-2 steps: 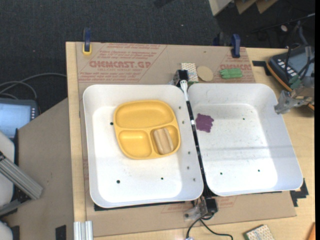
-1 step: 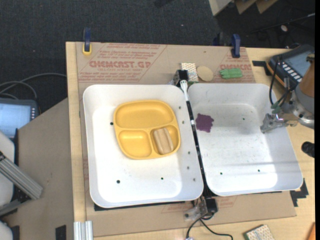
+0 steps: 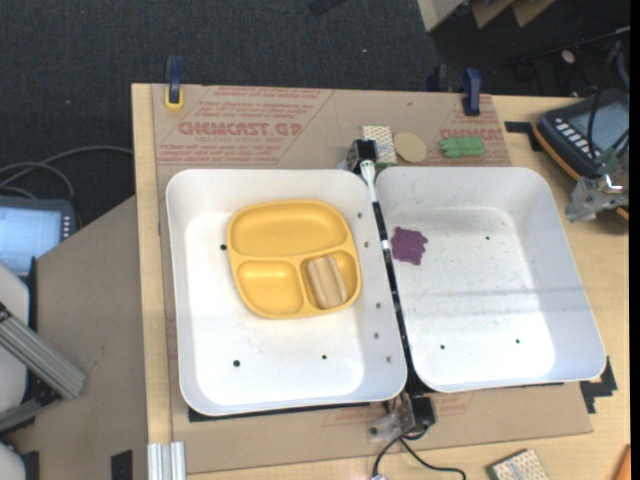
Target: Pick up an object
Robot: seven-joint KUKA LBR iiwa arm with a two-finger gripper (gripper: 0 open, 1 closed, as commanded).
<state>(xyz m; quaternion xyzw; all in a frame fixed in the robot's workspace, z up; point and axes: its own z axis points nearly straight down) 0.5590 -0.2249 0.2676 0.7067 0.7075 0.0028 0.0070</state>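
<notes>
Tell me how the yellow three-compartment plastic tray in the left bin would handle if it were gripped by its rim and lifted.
The yellow divided plastic tray looks moulded and stiff, so it should probably hold its shape. It seems shallow and thin-walled, likely light for its size. The tan wooden block lying loose in its lower right compartment could slide or fall out if the tray tilts.

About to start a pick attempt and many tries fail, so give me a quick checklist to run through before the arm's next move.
1. Target present: purple object lies in the right bin: ok.
2. Space around it: nothing touches it: ok.
3. Second candidate: tan block sits in the yellow tray's lower right compartment: ok.
4. Tray placement: inside the left bin: ok.
5. Tool state: cannot tell.
</notes>
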